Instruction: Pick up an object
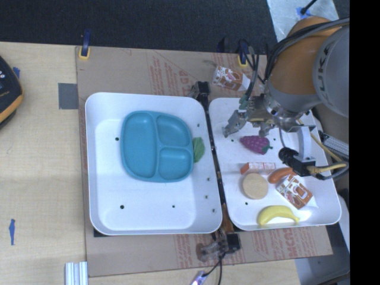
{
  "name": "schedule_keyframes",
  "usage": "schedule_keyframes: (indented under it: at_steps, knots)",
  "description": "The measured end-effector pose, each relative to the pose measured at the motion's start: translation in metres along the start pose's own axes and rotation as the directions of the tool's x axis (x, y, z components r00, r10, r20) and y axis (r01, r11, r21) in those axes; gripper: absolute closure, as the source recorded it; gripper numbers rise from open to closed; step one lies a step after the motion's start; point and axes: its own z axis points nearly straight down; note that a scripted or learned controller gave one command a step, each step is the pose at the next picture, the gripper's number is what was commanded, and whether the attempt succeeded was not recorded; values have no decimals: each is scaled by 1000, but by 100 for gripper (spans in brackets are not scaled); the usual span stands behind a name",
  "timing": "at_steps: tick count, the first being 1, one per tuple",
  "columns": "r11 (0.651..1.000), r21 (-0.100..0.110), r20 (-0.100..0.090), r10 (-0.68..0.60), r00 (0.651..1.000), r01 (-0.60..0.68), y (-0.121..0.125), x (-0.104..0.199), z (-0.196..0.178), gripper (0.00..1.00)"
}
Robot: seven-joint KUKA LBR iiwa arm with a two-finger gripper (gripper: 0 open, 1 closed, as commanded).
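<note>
White bins sit side by side on your table. The left bin (107,215) holds a blue divided plate (157,145) with a green item (199,149) at its right edge. In the right bin (231,212), your hand (244,122) hangs over the far-left corner, holding nothing; its spread I cannot tell. Purple grapes (256,143) lie just beside it. Toward the near edge: a round cracker (255,186), sausage (279,174), carton (294,191) and banana (277,216).
</note>
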Motion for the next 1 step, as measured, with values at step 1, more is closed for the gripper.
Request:
schedule_keyframes:
  at_steps: [1]
  knots:
    - [1000, -3, 1, 3, 1000, -3, 8, -51, -1, 0]
